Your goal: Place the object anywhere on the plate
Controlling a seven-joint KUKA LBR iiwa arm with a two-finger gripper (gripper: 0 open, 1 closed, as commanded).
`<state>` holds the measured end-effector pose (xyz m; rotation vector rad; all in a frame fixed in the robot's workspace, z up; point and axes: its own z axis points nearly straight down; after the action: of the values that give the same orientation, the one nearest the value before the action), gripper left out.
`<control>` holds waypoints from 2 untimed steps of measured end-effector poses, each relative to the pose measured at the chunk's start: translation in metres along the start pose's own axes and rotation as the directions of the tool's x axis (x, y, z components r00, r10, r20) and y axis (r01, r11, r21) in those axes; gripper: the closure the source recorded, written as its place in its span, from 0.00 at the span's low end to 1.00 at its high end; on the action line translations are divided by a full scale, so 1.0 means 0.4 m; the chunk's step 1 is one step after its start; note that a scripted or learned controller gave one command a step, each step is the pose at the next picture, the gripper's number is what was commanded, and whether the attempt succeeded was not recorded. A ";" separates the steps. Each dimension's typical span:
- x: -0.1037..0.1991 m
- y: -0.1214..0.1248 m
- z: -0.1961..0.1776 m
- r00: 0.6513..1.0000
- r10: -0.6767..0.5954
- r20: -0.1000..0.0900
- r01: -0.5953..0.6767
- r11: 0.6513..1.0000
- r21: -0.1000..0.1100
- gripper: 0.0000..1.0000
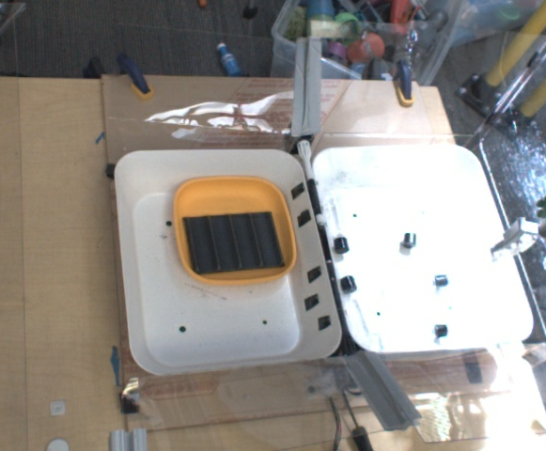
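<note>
At the 3 o'clock rim of the glossy white shallow right bin sits a small pale grey shape that is probably the gripper; it is too small and washed out to tell whether it is released or clenched. The dark grey ribbed rectangular slab lies flat on the rounded-square orange plastic plate in the matte white left bin, so the task looks done. The slab's 6 o'clock edge is close to the plate's raised rim, so another pass by the arm could nudge it over. The smooth, light plate could also skid on the slick bin floor.
</note>
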<state>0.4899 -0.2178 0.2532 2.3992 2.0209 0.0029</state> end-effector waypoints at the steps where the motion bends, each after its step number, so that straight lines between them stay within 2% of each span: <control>1: 0.000 0.000 0.000 1.000 0.000 0.000 0.000 1.000 0.000 0.00; 2: 0.000 0.000 0.000 1.000 0.000 0.000 0.000 1.000 0.000 0.00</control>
<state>0.4899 -0.2178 0.2532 2.3992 2.0209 0.0029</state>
